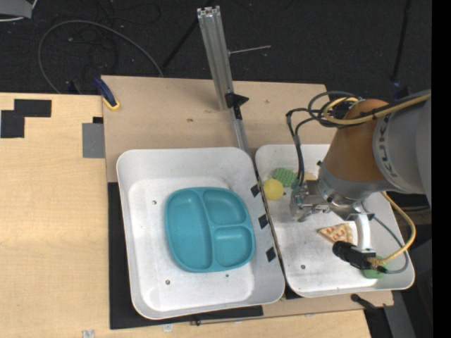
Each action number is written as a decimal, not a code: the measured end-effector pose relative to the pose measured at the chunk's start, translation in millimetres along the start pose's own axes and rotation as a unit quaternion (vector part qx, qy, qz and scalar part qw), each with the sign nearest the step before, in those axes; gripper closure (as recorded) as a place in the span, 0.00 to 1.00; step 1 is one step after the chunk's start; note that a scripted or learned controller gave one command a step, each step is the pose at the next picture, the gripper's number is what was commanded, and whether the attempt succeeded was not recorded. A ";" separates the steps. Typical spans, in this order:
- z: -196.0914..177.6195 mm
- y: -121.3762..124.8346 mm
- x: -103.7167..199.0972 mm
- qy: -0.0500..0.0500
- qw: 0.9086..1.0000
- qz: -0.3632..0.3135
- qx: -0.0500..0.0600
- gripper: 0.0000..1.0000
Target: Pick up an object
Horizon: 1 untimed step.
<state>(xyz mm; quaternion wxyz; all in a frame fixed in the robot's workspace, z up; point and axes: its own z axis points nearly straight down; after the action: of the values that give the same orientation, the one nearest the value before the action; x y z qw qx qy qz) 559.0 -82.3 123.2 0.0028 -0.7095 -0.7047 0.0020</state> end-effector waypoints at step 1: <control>-42.5 1.4 -4.4 -0.001 1.000 -0.001 -0.004 1.00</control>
<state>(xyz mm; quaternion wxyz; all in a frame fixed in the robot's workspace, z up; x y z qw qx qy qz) 560.7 -86.8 165.6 -0.0004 -0.7089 -0.7053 -0.0002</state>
